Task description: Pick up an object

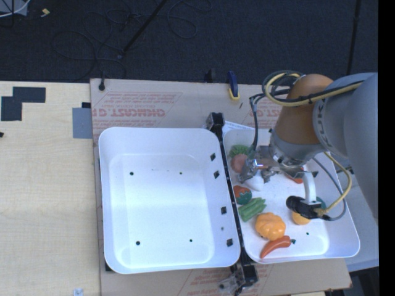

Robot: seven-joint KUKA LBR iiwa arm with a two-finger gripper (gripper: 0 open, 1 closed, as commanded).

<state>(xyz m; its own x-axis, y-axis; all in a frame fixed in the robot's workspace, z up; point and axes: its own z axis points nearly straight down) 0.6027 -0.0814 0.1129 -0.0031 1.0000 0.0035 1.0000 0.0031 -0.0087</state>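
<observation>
Over the right bin [342, 248] the gripper [254, 170] sits low among the toy food, close to the divider, and whether it's grasping anything I can't tell, the metal parts blur together. Just beside it lies a pinkish piece [238, 163] with green leaves [241, 149] above. Below come a red-and-green piece [242, 194], a green pepper [252, 207], an orange pepper [271, 225] and a red chili [275, 246] near the front wall. Off to the side, a small orange fruit [301, 217] rests by a black cable. Left bin [111, 196] is alongside.
</observation>
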